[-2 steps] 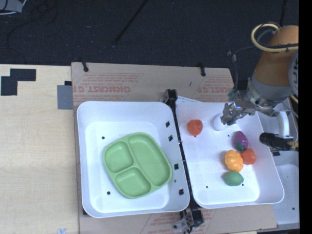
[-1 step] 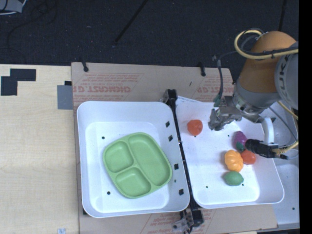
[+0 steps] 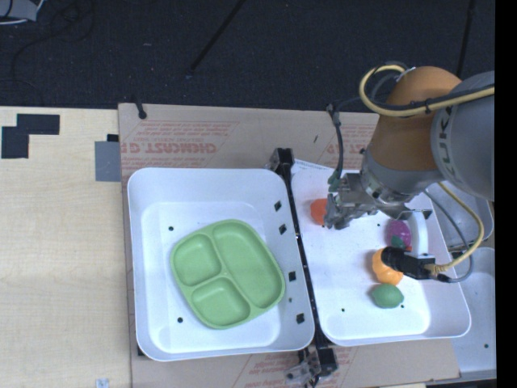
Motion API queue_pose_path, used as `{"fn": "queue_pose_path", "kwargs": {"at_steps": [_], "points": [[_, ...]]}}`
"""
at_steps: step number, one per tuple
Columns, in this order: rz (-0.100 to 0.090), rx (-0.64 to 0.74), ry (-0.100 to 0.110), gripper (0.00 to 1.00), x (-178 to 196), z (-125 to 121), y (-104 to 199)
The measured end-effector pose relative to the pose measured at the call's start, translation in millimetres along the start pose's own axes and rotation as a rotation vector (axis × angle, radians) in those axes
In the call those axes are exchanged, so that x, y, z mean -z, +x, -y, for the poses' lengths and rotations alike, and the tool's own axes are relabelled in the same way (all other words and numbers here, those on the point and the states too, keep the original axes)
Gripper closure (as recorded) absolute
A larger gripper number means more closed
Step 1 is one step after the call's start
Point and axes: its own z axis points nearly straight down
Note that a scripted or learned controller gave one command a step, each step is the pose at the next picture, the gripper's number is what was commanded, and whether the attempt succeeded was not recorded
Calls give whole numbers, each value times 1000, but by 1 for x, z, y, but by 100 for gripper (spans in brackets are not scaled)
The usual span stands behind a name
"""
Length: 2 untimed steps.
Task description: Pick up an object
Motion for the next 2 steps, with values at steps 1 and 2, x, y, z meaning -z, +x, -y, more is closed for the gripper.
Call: {"fn": "queue_pose_path", "kwargs": {"at_steps": [1, 2], "points": [[0, 1, -2, 100, 15, 15, 51], [-1, 2, 0, 100, 25, 37, 106]]}}
